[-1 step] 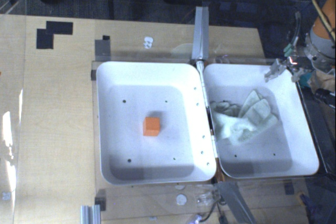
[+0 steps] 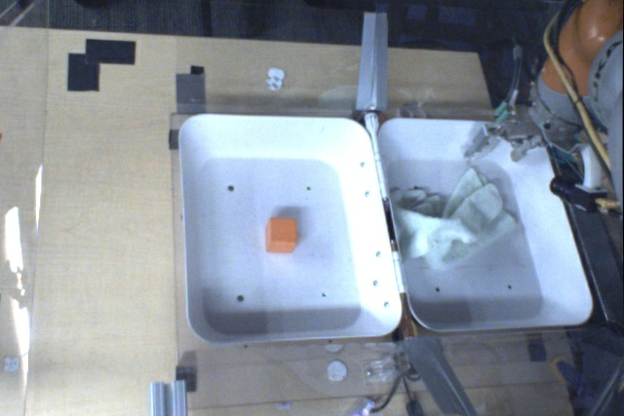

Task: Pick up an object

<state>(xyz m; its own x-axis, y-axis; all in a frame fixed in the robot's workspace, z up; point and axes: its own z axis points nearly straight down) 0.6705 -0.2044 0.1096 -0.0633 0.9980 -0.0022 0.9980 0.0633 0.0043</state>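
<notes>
Camera view: arm point(image 2: 585, 44) bent low over right bin point(image 2: 556, 307) — claw point(image 2: 497, 139) above crumpled cloth point(image 2: 458, 219) — grip indiscernible.

Two smooth white plastic bins point(image 2: 195, 209) sit on a pale matt wood-look table point(image 2: 97, 229). The right bin holds soft crumpled cloth point(image 2: 458, 219); the left, a matt orange block point(image 2: 282, 235).

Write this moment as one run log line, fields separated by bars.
arm: upper right, gripper over right bin's far edge | right bin: crumpled cloth | left bin: orange cube, untouched | pick: not done
</notes>
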